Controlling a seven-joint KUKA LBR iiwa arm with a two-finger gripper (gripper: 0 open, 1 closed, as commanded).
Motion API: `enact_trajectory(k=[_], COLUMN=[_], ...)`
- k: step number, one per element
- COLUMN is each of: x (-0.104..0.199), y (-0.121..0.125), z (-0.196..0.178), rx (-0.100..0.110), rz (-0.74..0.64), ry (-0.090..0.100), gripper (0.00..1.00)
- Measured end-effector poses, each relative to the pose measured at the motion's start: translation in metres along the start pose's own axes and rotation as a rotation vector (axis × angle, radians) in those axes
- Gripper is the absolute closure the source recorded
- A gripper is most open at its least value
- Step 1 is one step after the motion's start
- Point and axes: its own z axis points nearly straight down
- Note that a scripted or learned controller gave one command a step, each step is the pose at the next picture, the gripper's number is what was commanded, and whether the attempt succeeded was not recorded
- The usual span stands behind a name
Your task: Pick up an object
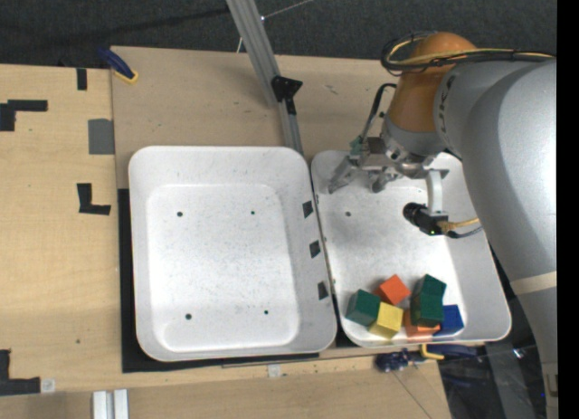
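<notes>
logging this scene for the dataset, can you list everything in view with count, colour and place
left bin: 1, white, left half of the bench
right bin: 1, white, beside it on the right
green blocks: 2, dark green, near end of the right bin
orange block: 1, orange, same cluster
yellow block: 1, yellow, same cluster
blue block: 1, blue, same cluster
metal pole: 1, grey, slanting behind the bins
arm: 1, grey with orange band, from the right
gripper: 1, over the right bin's far end

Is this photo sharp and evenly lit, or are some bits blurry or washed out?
In the camera view, the left bin glows bright, nearly washed out on its floor; the arm, close to the lens, looks soft and looming; the gripper is small and hazy; the coloured blocks in the right bin read clearly, with slight shadows.
</notes>
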Motion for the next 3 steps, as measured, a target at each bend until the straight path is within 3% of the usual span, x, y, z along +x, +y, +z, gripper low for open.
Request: enact_trajectory(k=[1, 3], x=[0.001, 0.007], y=[0.002, 0.014], z=[-0.014, -0.110], rx=[-0.006, -0.012], rz=[-0.002, 0.000], ry=[0.000, 0.001], gripper=[1.00, 1.00])
